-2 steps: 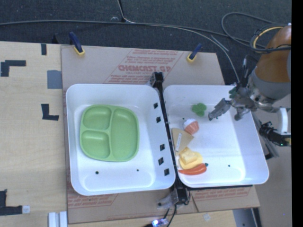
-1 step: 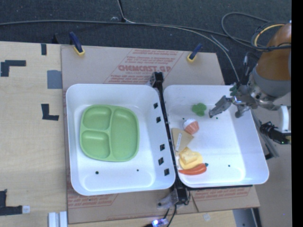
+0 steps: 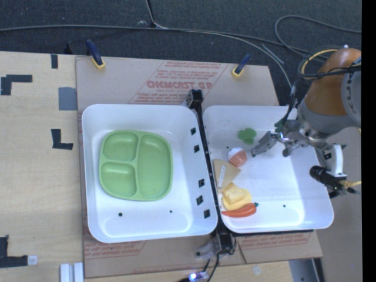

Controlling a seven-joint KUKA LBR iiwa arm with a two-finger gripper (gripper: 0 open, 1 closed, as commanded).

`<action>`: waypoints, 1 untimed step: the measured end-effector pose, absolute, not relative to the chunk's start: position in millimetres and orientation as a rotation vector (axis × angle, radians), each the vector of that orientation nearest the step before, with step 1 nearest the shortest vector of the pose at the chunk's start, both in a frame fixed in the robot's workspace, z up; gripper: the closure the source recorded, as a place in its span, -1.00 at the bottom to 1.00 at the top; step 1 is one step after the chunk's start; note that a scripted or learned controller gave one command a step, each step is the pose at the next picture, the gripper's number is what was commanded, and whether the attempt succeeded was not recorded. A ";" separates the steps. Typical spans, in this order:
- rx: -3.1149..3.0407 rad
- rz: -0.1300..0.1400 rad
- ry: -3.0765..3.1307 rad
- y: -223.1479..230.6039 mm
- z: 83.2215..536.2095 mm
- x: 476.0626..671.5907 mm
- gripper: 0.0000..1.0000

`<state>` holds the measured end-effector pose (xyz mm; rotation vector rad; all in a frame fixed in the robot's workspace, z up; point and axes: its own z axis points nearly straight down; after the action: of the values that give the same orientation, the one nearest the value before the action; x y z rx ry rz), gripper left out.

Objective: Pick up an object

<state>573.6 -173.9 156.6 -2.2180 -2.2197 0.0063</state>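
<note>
Two shallow white bins were seen side by side on a sheet of brown cardboard (image 3: 176, 81) clamped to the bench. The left bin (image 3: 94, 128) was occupied by a light green plastic tray with three compartments (image 3: 136, 164), lying flat near its middle. The right bin (image 3: 311, 216) was found to hold a cluster of small toy foods along its left side: a green leafy piece (image 3: 247, 136) toward the far end, a pink and white rounded piece (image 3: 237, 156) just nearer, then a pale yellow wedge (image 3: 225, 172), a yellow block (image 3: 235, 195) and a red chilli-shaped piece (image 3: 239, 211) at the near edge. The grey arm's two-finger gripper (image 3: 274, 145) was pictured low over the right bin, its dark fingers spread apart with nothing held between them, just right of the pink piece and the green piece.
</note>
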 end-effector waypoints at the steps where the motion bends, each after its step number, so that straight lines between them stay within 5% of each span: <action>1: -2.217 0.005 -2.220 -163.6 99.1 570.8 -1.00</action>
<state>570.8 -163.6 99.1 -2.2170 -2.2197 0.0054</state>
